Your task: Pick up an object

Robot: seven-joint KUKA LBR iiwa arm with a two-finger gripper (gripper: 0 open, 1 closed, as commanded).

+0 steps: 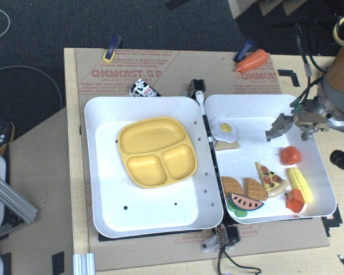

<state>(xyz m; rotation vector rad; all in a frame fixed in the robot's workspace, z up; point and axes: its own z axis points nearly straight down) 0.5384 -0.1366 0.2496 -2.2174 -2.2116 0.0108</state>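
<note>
Fingers: gripper (291, 128) hangs over the upper part of the right bin (249, 105), two dark fingers (275, 130) spread apart, nothing between them.
Nearest thing: tomato (290, 154), just below the fingers toward the near rim, about level with the gap; small and round, so no long axis to line up with.
Next nearest: corn cob (300, 184), further on the same way past the tomato; long axis runs away from the fingers, slightly slanted toward the bin's outer wall.
Pizza slice: (270, 178) below and a bit to the inner side of the fingers, flat, tip pointing back up toward them.
Fried egg: (225, 130) level with the fingers, well off to their inner side near the divider.
Far corner pile: red pepper (295, 201), watermelon slice (244, 203) and waffles (243, 187) all well below the fingers along the near rim.
Yellow tray: (156, 151) in the left bin (103, 171), well apart from the fingers.
Judgement: tomato is the likely target; a short drop and small shift toward the near rim should bracket it. Round shape may roll out on closing.
</note>
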